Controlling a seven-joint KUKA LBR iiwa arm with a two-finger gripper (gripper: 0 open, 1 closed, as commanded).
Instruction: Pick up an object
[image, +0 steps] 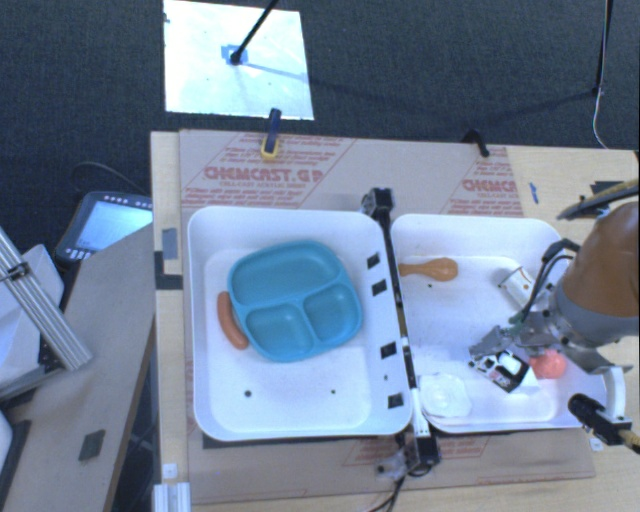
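Observation:
My gripper is low in the right bin, near its front right part. A pink-red rounded object lies just right of the gripper, close against it. A tan drumstick-shaped piece rests near the bin's back left. Against the right side, partly behind the arm, sits a small white block. A clear whitish round piece lies at the front left corner. The arm's orange band covers the bin's right wall.
The left bin holds a blue divided plate and an orange sausage beside the plate's left edge. A black divider with clips runs between the bins. A yellow clamp sits on the board behind.

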